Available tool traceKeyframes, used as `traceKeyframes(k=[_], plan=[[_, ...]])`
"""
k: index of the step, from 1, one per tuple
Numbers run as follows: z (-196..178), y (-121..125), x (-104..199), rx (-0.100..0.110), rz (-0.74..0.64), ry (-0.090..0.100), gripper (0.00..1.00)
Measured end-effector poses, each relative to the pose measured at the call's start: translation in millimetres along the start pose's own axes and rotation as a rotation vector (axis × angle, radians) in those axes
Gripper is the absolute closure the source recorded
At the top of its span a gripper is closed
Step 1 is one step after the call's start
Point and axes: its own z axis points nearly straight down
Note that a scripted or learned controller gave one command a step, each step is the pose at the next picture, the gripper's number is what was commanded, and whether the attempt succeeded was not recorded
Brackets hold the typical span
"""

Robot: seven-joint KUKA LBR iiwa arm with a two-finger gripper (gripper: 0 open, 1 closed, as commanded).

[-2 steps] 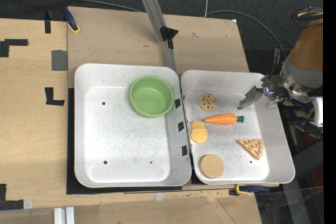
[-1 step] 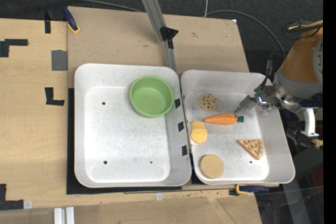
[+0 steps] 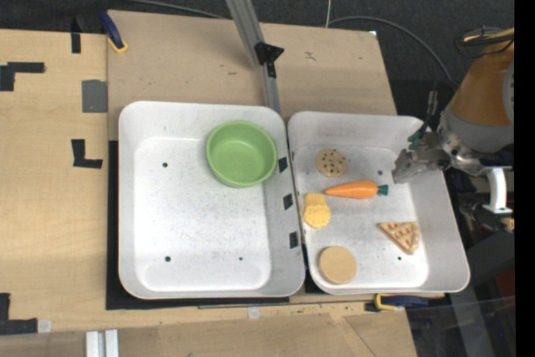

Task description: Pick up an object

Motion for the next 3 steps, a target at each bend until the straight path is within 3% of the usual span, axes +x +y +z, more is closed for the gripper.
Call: traceKeyframes(k=[1,2,3], plan=[[-60,9,-1,-0.008,0.001,-0.002,1.0],[-92,10,-1,-0.005,0.001,-0.001,1.0],[-88,-12,53,0.0,-0.002,0.002,1.0]])
